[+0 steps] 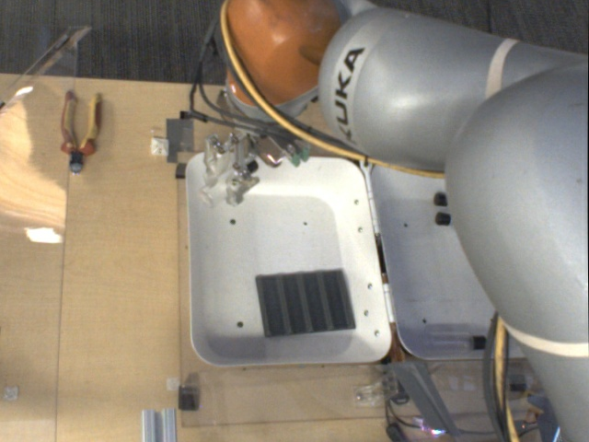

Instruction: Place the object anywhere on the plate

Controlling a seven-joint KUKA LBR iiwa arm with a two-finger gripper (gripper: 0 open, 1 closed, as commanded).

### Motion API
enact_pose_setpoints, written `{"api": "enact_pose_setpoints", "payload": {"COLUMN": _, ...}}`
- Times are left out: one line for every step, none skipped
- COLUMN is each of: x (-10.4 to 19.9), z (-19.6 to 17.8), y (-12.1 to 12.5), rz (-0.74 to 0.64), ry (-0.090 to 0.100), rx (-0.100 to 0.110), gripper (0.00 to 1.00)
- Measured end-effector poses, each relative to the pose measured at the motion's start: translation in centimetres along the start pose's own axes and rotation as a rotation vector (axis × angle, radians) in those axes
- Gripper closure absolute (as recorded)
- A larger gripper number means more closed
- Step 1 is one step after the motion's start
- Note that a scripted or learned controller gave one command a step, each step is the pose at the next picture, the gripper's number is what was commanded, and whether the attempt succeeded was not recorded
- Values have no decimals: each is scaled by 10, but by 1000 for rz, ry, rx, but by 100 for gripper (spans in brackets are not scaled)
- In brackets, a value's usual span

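Gripper [230, 168] hovers well apart from dark ribbed plate [305, 303] (left bin [213, 334])

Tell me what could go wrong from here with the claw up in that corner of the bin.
The claw hangs right by the left bin's top-left wall, so it may bump the rim. The dark ridged plate lies at the opposite end, so any carry is long. Whether it holds anything is unclear.
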State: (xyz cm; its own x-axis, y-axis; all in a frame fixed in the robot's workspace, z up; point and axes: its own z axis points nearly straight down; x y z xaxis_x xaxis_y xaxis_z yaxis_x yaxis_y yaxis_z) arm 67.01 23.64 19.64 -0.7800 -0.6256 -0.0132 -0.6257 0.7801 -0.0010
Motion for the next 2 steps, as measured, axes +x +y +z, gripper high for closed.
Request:
{"api": "enact_pose_setpoints", "payload": {"x": 20, "z": 99, "y": -24, "rz": 118, "ry": 2, "rx": 0, "gripper": 100}}
{"api": "enact_pose_setpoints", "payload": {"x": 0, "z": 27, "y": 0, "rz": 483, "ry": 1, "rx": 1, "gripper": 100}}
